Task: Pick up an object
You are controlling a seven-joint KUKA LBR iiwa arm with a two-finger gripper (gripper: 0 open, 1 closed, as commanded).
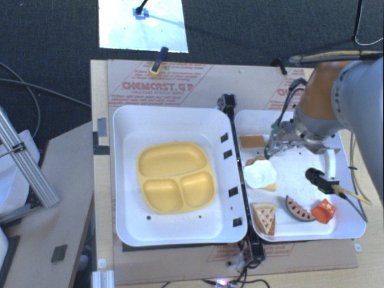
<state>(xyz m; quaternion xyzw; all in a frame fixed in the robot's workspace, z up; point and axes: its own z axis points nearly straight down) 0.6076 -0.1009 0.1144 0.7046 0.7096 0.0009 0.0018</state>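
The right bin (345, 218) holds toy food. A brown slab (252, 141) lies at its left wall. A white fried egg (260, 174) rests on a tan piece just below it. Along the front lie a pizza wedge (264, 217), a watermelon slice (298, 210) and an orange-red piece (324, 211). My gripper (272, 149) reaches down from the right into this bin. Its tip is just right of the brown slab and just above the egg. I see nothing held in it.
The left bin (126, 179) carries a yellow divided plate (176, 176). A black divider with clips (233, 155) runs between the bins. The grey arm (354, 95) covers the right bin's back right corner. A yellow and blue tool (158, 61) lies beyond the bins.
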